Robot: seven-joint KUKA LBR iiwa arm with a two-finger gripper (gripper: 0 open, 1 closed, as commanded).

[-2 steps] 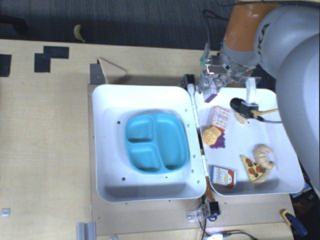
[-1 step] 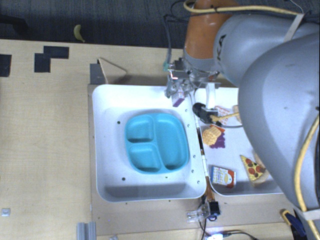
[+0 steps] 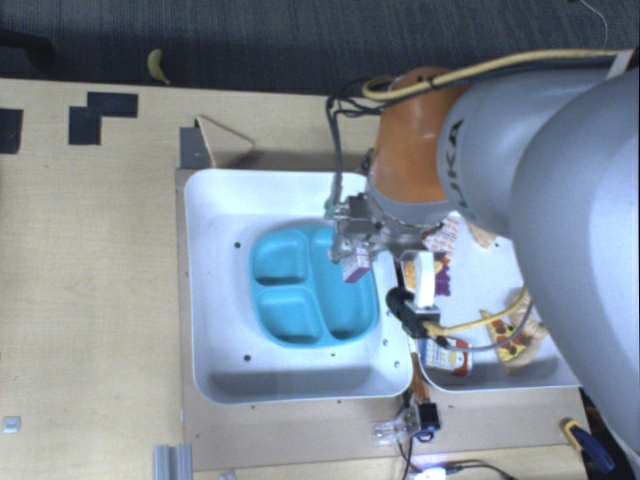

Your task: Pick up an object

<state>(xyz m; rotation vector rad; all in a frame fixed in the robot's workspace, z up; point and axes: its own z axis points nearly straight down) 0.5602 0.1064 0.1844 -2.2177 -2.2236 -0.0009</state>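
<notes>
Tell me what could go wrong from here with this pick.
1. The hand hangs over the right compartment of the blue divided tray, near its rim; coming down, it might strike or tip the tray.
2. A small purple item sits at the fingertips, but a firm hold isn't clear; it may drop.
3. The right bin holds crowded packets; the arm may brush them.

Right bin (image 3: 520, 373) mostly covered by the grey arm (image 3: 560, 168), far wall and right side hidden. Items in it (image 3: 505, 333) half masked, too jumbled to name. Gripper (image 3: 352, 253) blurred against the blue tray (image 3: 300, 293); small purple piece (image 3: 356, 271) at its tip, held or merely beneath, impossible to tell. Arm cut off by right edge.
</notes>
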